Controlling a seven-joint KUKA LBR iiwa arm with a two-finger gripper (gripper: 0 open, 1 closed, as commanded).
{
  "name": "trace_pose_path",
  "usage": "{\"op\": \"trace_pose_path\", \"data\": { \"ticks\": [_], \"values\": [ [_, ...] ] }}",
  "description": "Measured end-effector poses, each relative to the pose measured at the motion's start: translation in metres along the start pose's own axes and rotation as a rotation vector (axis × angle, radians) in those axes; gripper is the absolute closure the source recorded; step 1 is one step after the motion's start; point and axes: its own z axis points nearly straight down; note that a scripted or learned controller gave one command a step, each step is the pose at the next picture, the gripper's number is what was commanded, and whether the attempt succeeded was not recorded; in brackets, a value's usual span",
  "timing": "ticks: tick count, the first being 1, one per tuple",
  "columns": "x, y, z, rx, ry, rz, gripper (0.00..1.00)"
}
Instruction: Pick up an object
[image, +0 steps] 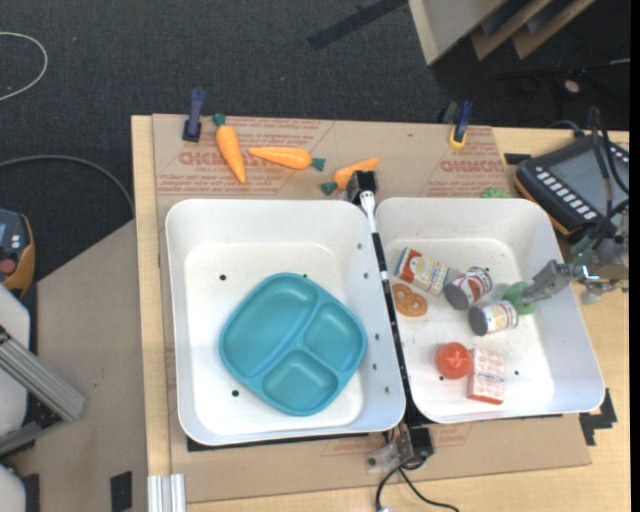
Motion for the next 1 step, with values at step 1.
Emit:
{"op": "trace_pose_path", "data": {
  "ticks": [1],
  "values": [
    [0.0658, -0.0138, 0.1402, 0.016, 0.008, -0.005, 0.0]
  ]
}}
